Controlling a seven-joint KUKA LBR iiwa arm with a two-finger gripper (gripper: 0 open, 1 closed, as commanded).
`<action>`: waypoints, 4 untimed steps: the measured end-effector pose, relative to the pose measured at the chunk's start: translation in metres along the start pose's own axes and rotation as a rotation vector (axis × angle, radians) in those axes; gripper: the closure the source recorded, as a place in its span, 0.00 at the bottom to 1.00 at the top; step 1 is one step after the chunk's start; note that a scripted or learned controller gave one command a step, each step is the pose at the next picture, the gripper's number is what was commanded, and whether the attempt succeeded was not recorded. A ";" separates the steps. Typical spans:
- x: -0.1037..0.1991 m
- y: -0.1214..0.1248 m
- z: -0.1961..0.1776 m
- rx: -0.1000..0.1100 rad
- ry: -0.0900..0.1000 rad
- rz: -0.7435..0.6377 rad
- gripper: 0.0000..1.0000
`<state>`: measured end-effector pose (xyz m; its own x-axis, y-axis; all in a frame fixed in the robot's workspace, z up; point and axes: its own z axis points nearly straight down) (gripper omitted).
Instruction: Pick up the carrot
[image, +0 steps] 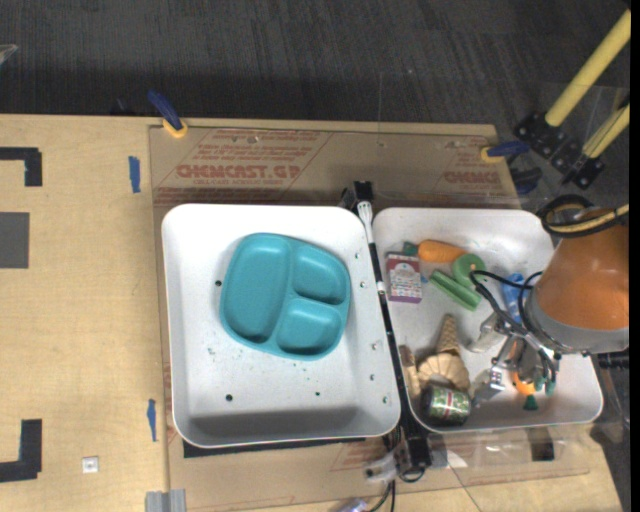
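Camera view: not yet picked. Orange plastic carrot with green top (447, 254) lying near the far edge of the right white bin (580, 408), long axis roughly parallel to that edge, green end pointing right. Two-finger gripper (512, 368) low near the front right corner, well apart from it; grip state impossible to tell.
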<state>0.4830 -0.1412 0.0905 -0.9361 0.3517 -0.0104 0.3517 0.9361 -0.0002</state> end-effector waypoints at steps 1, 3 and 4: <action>-0.010 -0.019 -0.216 -0.001 -0.009 -0.020 0.00; -0.038 -0.005 -0.005 -0.002 0.003 -0.207 0.00; -0.013 -0.026 0.000 -0.005 -0.007 -0.308 0.00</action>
<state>0.4857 -0.1706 0.0903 -0.9985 0.0513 -0.0175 0.0513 0.9987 0.0004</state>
